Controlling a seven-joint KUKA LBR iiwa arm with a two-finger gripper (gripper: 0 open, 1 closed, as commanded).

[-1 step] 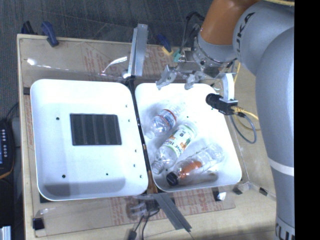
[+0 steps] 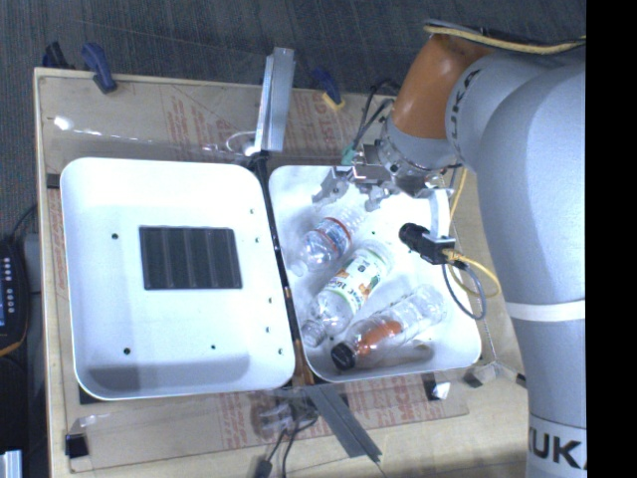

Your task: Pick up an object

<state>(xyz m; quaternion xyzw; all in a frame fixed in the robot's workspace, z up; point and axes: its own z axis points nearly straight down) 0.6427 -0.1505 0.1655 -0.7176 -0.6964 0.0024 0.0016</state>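
Camera view, claw spread wide over bottles, "KUKA" lettering part-readable, bottle labels illegible

Dark grey carpet surrounds a wooden bench with blue clamps.

left bin: landmark, white | dark ribbed panel: on its floor, centre | 2 blue clamps: beyond its far edge | metal bar: off its far-right corner
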